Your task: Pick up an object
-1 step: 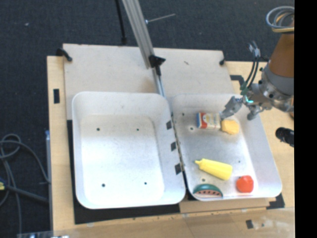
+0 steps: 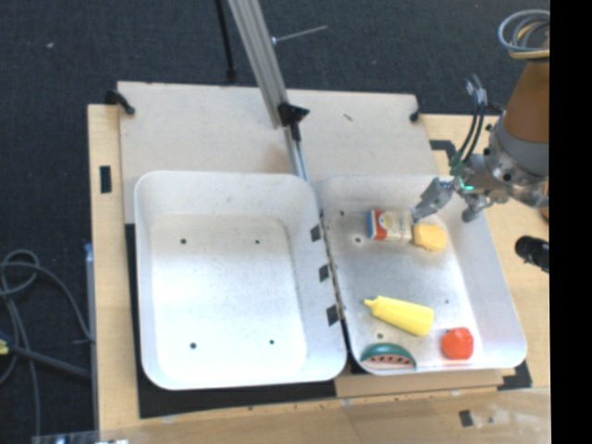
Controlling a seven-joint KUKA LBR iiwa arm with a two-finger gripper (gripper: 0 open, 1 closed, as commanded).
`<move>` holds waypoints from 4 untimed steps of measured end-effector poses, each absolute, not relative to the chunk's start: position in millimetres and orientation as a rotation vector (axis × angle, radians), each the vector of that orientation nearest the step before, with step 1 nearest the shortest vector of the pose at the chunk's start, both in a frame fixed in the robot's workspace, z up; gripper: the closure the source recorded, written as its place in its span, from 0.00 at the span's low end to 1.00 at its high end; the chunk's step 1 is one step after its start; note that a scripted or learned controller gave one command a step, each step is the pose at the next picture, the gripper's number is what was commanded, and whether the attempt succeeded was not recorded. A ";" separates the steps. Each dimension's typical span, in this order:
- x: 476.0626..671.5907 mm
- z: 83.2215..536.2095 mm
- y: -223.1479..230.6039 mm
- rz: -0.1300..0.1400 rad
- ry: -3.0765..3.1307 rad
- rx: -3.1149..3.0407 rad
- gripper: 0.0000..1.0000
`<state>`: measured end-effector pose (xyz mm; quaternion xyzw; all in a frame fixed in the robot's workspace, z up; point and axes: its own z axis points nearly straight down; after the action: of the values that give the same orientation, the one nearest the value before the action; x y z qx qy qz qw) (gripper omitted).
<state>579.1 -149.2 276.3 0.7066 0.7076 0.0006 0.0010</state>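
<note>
Nearest us, at the front rim of the right bin (image 2: 490,289), we see a watermelon-slice toy (image 2: 388,356) and a small red-orange ball (image 2: 457,343) resting just apart, as though they had slid down against the front wall. A little further in lies a yellow squeeze bottle (image 2: 401,314) on its side, tip pointing toward the divider between the bins. Any of these could serve as the object to pick up.

Further back in the same bin, a small red-and-white carton (image 2: 388,225) lies beside a yellow block (image 2: 430,238), the two touching or nearly so. The hand (image 2: 433,199) hangs just above and behind this pair, reaching in from the right at a slant (we judge it is lining up on one of them). One grey finger shows clearly, angled down toward the carton; we cannot tell how wide the hand stands, and nothing is visibly between its fingers.

The left bin (image 2: 231,280) sits alongside, its floor speckled. Both rest on a pale wooden counter (image 2: 199,128), with a slanted metal post (image 2: 259,49) rising at the back and dark carpet (image 2: 55,44) beyond, cables (image 2: 37,289) trailing at left.
</note>
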 end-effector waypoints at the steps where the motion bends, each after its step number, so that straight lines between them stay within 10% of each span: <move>1: 580.1 233.1 -145.2 -0.004 2.220 2.224 0.00; 3: 580.0 128.5 -145.8 -0.005 2.217 2.228 0.00; 4: 581.0 143.1 -147.0 0.003 2.204 2.233 1.00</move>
<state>581.0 -147.0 143.1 0.7117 0.7025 0.0008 0.0018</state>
